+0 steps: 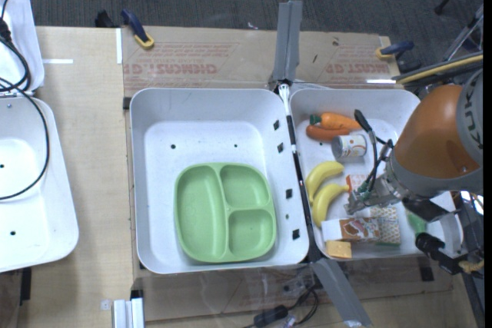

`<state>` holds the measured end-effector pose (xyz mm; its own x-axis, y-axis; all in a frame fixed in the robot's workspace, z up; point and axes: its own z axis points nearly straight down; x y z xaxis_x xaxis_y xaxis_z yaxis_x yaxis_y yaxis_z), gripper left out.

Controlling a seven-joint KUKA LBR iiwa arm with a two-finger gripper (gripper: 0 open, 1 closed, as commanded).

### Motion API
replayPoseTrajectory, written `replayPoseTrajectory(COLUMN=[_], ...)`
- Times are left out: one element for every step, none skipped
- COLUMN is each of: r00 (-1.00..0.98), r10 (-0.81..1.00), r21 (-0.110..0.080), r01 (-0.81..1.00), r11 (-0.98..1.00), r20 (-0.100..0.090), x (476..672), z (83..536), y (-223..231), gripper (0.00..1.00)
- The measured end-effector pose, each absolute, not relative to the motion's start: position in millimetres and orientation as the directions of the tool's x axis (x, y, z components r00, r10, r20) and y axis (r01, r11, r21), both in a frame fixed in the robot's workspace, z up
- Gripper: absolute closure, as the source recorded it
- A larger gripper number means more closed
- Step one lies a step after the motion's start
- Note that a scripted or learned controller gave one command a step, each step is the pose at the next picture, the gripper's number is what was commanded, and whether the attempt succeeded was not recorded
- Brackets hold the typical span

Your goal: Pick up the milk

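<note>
Hand above milk, its label print unreadable.

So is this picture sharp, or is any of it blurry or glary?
Camera view: even, soft light with faint shadows; the green tray and bananas look crisp; the arm's orange band, nearest the lens, looks soft; the left bin is bright white, washing out detail.

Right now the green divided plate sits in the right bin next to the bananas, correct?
Not quite. The camera view shows the green divided plate in the left bin, alone. The bananas lie in the right bin, across the divider from it.
</note>
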<state>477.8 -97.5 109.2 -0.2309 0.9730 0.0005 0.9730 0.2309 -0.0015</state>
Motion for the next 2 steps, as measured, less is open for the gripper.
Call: replayPoseTrajectory(r00=[-0.231, -0.228], r10=[0.973, 0.974], r21=[-0.002, -0.002], r01=[0.973, 0.974], r11=[0.231, 0.228], r20=[0.0, 0.0], x=[477.8, 478.2], z=[109.2, 117.7], y=[-97.5, -98.2], gripper=[0.0, 1.0])
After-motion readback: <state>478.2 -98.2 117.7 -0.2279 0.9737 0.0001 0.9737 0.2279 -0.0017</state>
